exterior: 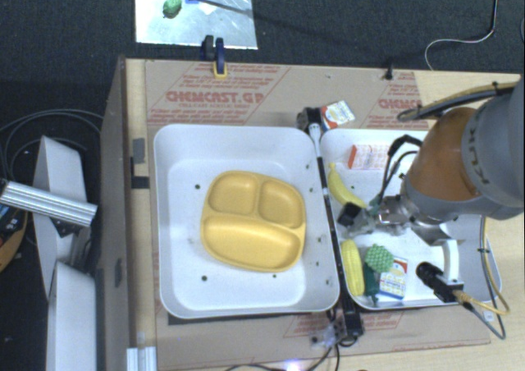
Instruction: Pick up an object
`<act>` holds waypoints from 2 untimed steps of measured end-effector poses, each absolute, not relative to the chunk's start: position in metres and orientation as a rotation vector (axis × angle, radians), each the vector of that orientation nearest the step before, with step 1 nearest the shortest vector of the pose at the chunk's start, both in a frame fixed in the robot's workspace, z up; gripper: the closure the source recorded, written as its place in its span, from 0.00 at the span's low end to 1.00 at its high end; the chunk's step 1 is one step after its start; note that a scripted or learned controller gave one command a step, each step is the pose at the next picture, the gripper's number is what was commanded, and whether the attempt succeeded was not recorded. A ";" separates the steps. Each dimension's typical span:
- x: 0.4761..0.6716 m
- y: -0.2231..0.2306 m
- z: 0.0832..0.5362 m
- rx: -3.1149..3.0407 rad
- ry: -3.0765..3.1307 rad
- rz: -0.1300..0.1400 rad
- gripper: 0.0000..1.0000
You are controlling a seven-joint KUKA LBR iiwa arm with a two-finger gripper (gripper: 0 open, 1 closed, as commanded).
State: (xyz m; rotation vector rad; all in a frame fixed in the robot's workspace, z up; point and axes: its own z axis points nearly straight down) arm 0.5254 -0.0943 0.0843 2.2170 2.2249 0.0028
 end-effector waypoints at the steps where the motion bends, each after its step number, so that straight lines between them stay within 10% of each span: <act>1: 0.591 -0.085 0.085 2.216 2.224 0.003 0.00; 2: 0.622 -0.088 0.084 2.216 2.226 0.001 0.00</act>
